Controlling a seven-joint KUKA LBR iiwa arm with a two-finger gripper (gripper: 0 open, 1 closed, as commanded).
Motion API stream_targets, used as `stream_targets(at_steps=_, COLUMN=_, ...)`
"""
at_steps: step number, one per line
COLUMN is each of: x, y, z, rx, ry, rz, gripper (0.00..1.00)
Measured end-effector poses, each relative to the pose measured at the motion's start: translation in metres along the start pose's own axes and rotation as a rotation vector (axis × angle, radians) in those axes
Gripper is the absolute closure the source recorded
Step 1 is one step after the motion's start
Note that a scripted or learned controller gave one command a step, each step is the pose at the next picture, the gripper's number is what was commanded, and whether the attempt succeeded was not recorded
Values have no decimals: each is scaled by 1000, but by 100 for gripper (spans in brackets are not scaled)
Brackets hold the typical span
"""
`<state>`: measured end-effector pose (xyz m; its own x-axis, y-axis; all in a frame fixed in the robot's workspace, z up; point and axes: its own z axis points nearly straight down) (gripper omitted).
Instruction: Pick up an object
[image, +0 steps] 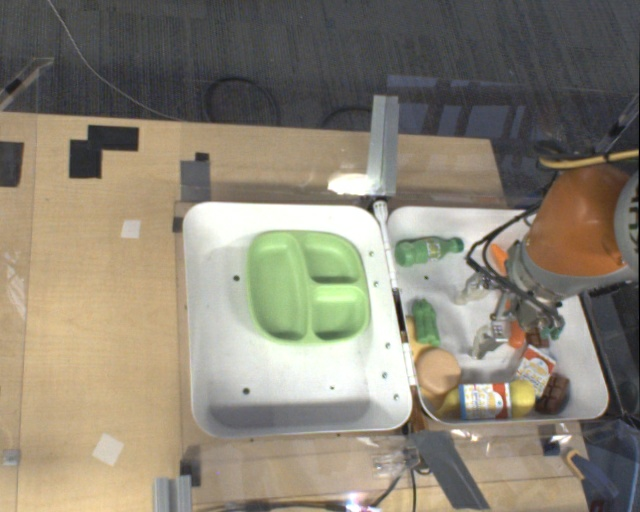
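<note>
My gripper (481, 318) hangs low over the middle of the right bin (596, 372), below the orange wrist band. Its two metal fingertips (470, 292) stand apart, open, over bare bin floor with nothing between them. To its left lie a green bottle (428, 249) and a small green object (425, 322). Along the front wall lie a tan round object (437, 370), a yellow bottle with a printed label (487, 401) and a dark brown object (553, 393). A red and white packet (536, 366) sits just right of the gripper, partly hidden by the wrist.
The left bin (215, 390) holds a light green divided plate (306, 285). A metal post (382, 145) stands behind the wall between the bins. Cables run beside the arm at the right.
</note>
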<state>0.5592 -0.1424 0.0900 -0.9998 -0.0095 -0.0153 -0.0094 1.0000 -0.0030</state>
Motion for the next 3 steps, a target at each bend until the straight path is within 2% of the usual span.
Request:
stream_targets(at_steps=1, x=-10, y=-19, z=1, rx=-2, ry=2, rz=-64, gripper=0)
stream_targets(at_steps=2, x=-19, y=29, z=0, rx=-2, ry=1, rz=-114, gripper=0)
stream_targets(at_steps=3, x=-31, y=-36, z=-47, rx=1, ry=1, rz=-31, gripper=0)
